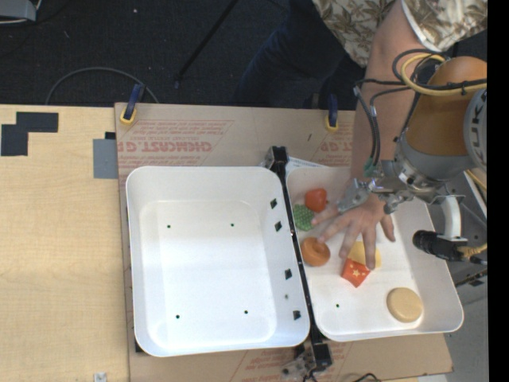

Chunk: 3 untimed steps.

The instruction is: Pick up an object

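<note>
The end effector point(380, 191) hangs over the far side of the right bin point(433, 321), and whether it is open or closed I cannot tell — a person's hand point(358, 225) lies spread in the bin just under and in front of it, and nothing shows between its parts.

Just left of the end effector, past the hand, sits a red ball point(316, 199), with a green piece point(303, 216) beside it against the divider. Nearer the camera from there lies an orange piece point(316, 252). Almost under the hand's fingertips are a yellow block point(365, 253) and a red block point(355, 273), touching each other. Well clear, toward the bin's near corner, rests a tan disc point(405, 304).

The disc looks the best target: alone, probably light and stiff, but low and flat — take it across its rim. The ball may roll out of a pinch. The left bin point(143, 213) sits well off on the counter point(56, 277).
</note>
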Available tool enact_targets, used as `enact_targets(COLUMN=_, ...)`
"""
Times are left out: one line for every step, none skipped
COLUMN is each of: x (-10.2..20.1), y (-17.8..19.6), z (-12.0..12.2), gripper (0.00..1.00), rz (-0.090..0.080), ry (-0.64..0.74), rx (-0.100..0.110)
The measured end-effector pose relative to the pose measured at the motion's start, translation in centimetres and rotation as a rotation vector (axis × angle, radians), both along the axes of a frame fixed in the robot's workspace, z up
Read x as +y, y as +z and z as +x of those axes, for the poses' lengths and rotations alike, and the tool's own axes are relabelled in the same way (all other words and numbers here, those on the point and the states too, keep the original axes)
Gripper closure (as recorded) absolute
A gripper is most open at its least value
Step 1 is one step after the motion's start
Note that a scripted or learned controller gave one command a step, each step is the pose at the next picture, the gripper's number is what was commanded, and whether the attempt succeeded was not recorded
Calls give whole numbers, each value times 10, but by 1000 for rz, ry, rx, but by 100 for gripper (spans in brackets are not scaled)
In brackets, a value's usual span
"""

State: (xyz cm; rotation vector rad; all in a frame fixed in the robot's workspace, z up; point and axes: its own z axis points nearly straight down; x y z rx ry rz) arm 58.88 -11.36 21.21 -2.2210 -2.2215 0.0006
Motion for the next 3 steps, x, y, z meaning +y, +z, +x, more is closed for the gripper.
enact_targets(x=-14, y=-128, z=-6, gripper=0, rz=1, ry=-1, rx=6)
enact_targets(x=-7, y=-125, z=-69, gripper=0, rz=0, ry=-1, rx=1)
enact_targets(x=16, y=-121, z=-112, gripper=0, rz=-5, ry=-6, rx=-8)
